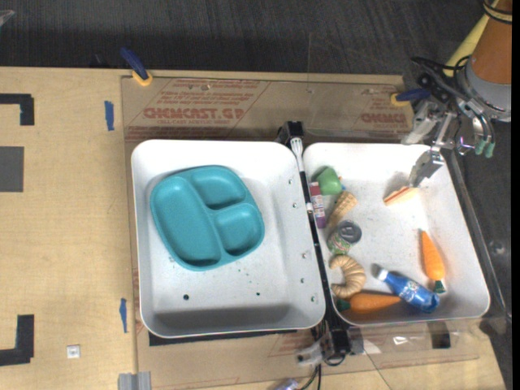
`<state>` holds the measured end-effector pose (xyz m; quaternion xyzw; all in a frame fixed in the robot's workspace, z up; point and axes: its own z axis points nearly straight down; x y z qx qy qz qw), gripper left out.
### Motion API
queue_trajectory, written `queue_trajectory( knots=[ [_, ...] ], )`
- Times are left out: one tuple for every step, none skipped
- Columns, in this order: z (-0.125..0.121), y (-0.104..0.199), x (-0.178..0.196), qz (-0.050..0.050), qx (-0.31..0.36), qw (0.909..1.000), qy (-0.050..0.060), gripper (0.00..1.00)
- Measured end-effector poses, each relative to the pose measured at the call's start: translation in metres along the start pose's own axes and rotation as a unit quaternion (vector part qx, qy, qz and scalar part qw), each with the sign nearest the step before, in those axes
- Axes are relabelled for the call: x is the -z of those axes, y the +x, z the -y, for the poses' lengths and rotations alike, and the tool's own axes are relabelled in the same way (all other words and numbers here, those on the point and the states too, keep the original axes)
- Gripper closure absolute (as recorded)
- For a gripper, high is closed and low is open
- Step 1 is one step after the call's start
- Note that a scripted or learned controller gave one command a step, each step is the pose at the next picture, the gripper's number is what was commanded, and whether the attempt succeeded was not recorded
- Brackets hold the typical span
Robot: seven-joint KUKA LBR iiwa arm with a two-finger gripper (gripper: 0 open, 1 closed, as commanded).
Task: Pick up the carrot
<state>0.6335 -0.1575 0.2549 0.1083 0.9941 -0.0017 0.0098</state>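
An orange carrot (pixel 431 254) with a green tip lies along the right side of the right bin (pixel 459 218). A second, fatter carrot (pixel 374 302) rests at that bin's front edge. A small pale orange piece (pixel 398 194) sits in the bin's back right part. My gripper (pixel 416 179) hangs over the back right corner, its tip right at the upper right end of that orange piece. Whether it touches or holds the piece cannot be made out.
The right bin also holds a green item (pixel 329 180), a beige ridged cone (pixel 343 205), a grey disc (pixel 349 234), a tan curved pastry (pixel 350 271) and a blue bottle (pixel 411 291). In the left bin (pixel 154 299) lies a teal divided plate (pixel 207 215).
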Motion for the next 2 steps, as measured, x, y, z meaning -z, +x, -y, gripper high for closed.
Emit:
queue_trajectory(
  knots=[
    [0.033,-0.026,-0.161,-0.011,0.159,0.9873,-0.004,0.0],
    [0.084,0.071,-0.165,-0.005,0.192,0.9814,-0.002,0.0]
  ],
)
